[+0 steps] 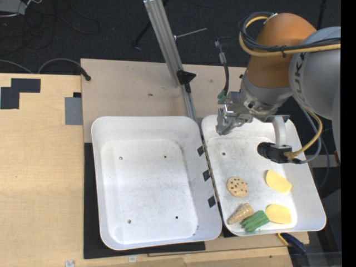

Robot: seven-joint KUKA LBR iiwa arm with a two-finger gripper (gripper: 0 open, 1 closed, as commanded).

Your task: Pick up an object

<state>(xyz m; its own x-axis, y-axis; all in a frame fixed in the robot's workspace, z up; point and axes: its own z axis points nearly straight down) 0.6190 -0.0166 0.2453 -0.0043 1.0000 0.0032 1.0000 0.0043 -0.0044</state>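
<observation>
Gripper [224, 121]: hanging over the far left corner of the right bin [309, 200], pointing down at the bin floor. I cannot tell whether it is clenched, released or grasping anything.
Wrist: tilting down and to the left, sitting just past the bin's far rim.
Arm [324, 74]: reaching in from the right and bending over the right bin's far side, with the orange band [280, 35] bulging above the wrist.
Cookie [237, 187]: lying flat in the middle of the right bin. It is the item nearest the gripper, yet well apart from it toward the near side.
Upper yellow piece [277, 181]: resting to the right of the cookie, not touching it.
Lower yellow piece [278, 213]: lying near the bin's near rim, below the upper one.
Tan cone [240, 213]: lying on its side below the cookie, its wide end touching the green piece.
Green piece [255, 221]: sitting between the tan cone and the lower yellow piece, close to the near rim.
Left bin [99, 149]: sitting just beside the right bin, their long rims running side by side.
Metal rail [167, 43]: slanting down from the far side toward the gap between the bins.
Bench [39, 166]: lying pale and wooden to the left of the bins.
</observation>
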